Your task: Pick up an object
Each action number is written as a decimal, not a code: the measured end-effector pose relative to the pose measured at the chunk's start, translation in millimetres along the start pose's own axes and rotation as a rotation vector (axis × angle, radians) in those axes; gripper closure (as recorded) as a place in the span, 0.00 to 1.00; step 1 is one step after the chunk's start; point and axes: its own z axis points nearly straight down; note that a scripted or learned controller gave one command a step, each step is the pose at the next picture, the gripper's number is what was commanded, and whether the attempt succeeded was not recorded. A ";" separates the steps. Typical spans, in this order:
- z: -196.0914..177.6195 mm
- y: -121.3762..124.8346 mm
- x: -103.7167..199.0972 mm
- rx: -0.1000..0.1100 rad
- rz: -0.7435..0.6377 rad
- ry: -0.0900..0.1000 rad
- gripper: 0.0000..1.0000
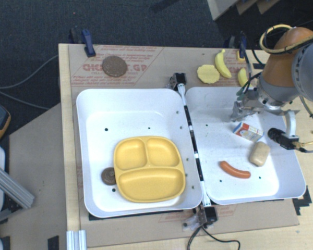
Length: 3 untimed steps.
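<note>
We see the gripper low over the far part of the right bin, just above a small white carton with red and blue print. Whether the jaws are open or closed, we cannot tell from this slant. The carton looks light and stiff, perhaps slightly crushable, so we would take it across its narrow flat sides. A tan block and a sausage lie nearer.

Even, bright overhead light whitens the bins; shadows are soft, and detail is slightly grainy.
</note>
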 end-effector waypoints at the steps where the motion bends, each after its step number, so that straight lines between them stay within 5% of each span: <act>1: 0.8 -0.3 0.0 0.001 0.000 0.000 0.00; 2: 9.5 35.3 -41.1 0.000 0.001 0.000 0.00; 3: 11.2 -13.7 -30.7 0.007 0.002 0.002 0.00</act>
